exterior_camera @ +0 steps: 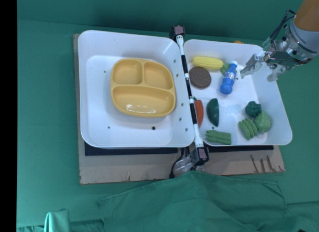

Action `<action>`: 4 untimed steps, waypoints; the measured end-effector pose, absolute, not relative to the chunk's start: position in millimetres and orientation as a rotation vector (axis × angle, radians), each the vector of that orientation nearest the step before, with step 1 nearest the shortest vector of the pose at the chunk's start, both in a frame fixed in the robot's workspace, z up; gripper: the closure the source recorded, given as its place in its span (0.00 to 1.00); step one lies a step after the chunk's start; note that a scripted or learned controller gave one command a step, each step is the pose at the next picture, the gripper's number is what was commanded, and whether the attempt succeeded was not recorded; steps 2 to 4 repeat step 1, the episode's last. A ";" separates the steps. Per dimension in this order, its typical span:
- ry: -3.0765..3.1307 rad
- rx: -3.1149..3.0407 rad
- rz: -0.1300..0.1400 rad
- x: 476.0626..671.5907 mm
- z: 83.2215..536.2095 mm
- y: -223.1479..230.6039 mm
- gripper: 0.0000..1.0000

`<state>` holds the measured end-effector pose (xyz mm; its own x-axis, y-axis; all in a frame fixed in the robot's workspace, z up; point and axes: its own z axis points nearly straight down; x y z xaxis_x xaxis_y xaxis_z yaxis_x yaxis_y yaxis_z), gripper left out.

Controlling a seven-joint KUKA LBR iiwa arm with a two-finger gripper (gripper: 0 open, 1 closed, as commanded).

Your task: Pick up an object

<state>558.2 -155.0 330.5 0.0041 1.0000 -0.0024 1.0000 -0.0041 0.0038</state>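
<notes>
Two bins: sat side by side on the green tabletop point(45, 101), both white.
Near edge, right bin point(279, 126): green beans point(218, 137), pea pods point(247, 128) and a lettuce piece point(263, 122) lay at its 6 to 5 o'clock.
Middle: carrot point(199, 112) at 9 o'clock, dark green piece point(213, 111) beside it, broccoli point(253, 109) at 4 o'clock.
Far side: brown disc point(200, 77), corn point(208, 62) and blue bottle point(229, 78) around 11 to 12 o'clock.
Left bin point(94, 126): held a yellow divided plate point(143, 86).
Progress: nothing lifted; every object rested in a bin, so the whole pick remained.
Arm: gripper point(264, 66) hung over the right bin's 1 o'clock corner, just right of the bottle.
Jaws: appeared spread apart, nothing between them.
</notes>
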 end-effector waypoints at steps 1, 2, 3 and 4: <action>2.213 2.229 -0.005 566.8 245.6 -189.3 0.00; 2.213 2.229 -0.005 566.8 245.6 -189.3 0.00; 2.213 2.229 -0.005 566.8 245.6 -189.3 0.00; 2.213 2.229 -0.005 566.8 245.6 -189.3 0.00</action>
